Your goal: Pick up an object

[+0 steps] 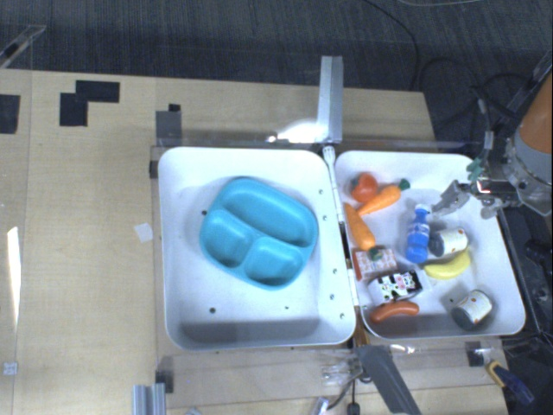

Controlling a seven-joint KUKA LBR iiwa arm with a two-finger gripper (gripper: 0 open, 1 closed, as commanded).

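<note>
The right bin [515, 305] holds several small objects: a red tomato [365, 184], two carrots [381, 200] [359, 226], a blue bottle [418, 234], a yellow banana [449, 267], a grey and white cylinder [448, 242], a grey cup-like piece [471, 308], a red sausage [395, 311] and two small printed packets [387, 275]. My gripper [469, 201] hovers over the bin's upper right part, just right of and above the blue bottle. Its fingers stand apart, open, with nothing between them.
A blue divided plate [257, 232] lies in the left bin [186, 318]. A metal post [331, 102] rises behind the wall shared by the bins. Cables and the arm's body crowd the right side beyond the right bin.
</note>
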